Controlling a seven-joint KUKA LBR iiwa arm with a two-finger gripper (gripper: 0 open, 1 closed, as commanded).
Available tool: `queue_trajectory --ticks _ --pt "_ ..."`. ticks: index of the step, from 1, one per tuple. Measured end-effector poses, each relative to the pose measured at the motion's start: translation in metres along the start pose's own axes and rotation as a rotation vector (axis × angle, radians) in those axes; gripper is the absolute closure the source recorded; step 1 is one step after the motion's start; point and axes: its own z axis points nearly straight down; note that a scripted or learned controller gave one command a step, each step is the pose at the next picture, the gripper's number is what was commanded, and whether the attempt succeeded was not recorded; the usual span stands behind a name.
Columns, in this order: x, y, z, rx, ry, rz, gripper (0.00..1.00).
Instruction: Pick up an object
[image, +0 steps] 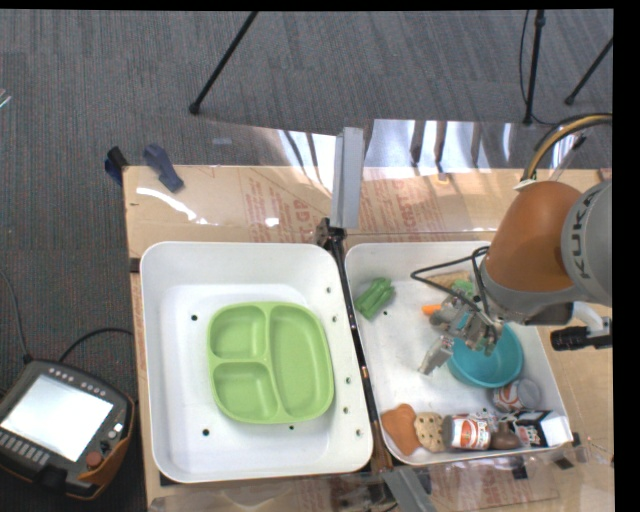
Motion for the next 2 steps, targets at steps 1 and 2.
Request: queue_trajectory --ticks 1,2 --pt "-0.030 0.069 -0.001 -0.001 -0.004 -0.126 0.00" --pt "0.019 -0.013 -0.001 0.000 -0.001 -0.192 0.00"
